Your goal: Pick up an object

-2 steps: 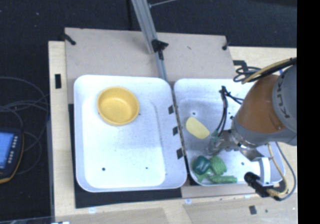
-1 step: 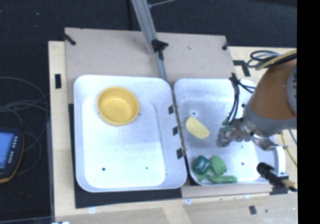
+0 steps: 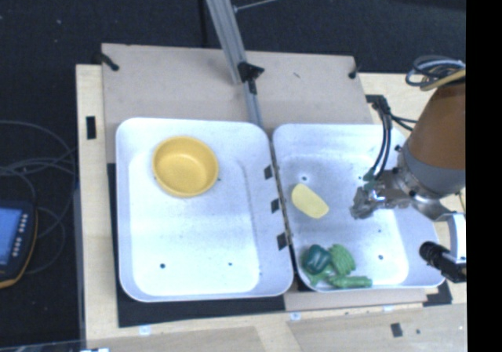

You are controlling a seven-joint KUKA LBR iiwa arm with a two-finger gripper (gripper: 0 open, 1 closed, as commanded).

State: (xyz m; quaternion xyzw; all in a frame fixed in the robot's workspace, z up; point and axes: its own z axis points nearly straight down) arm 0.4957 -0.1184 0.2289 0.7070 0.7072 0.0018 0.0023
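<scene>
left bin (image 3: 137,264): yellow bowl (image 3: 186,166), well apart from me | right bin (image 3: 329,139): yellow piece (image 3: 310,201) near divider; green toys (image 3: 333,264) at front | my gripper (image 3: 365,203): low over right bin, nothing held; can't tell its opening | step: approach; next: settle over yellow piece, descend, close

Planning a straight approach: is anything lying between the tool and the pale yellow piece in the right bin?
No. In the camera view, only bare white bin floor separates the tool from the pale yellow piece.

Metal rail (image 3: 223,17), blue-screened pendant (image 3: 12,234)
</scene>
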